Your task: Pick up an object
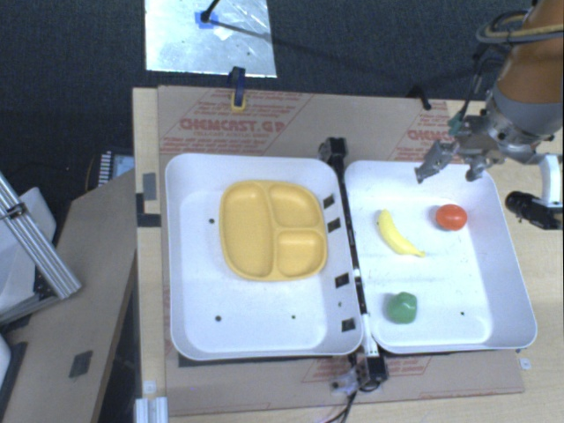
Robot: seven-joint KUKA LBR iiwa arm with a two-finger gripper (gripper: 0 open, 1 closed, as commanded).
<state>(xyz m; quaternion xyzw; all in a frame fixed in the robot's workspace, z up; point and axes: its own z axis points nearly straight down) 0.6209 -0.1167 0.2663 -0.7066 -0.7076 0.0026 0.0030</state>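
Right now your gripper [451, 167] hangs wide apart and empty above the right bin's [502, 324] far edge. Your nearest target, the tomato [451, 217], lies just below; being round, it could roll from a slightly off-centre pinch toward the banana [398, 234].

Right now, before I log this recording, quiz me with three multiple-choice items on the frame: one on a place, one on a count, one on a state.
1. Where does the yellow divided plate lie?
A. left bin
B. right bin
C. on the bench

2. How many items lie in the right bin?
A. one
B. three
C. five

3. What is the gripper doing?
A. open, holding nothing
B. shut on the banana
C. shut on the plate

Answers:
1 A, it rests in the left bin.
2 B, banana, red-orange fruit, green item.
3 A, its fingers are spread above the bin's far edge with nothing between them.
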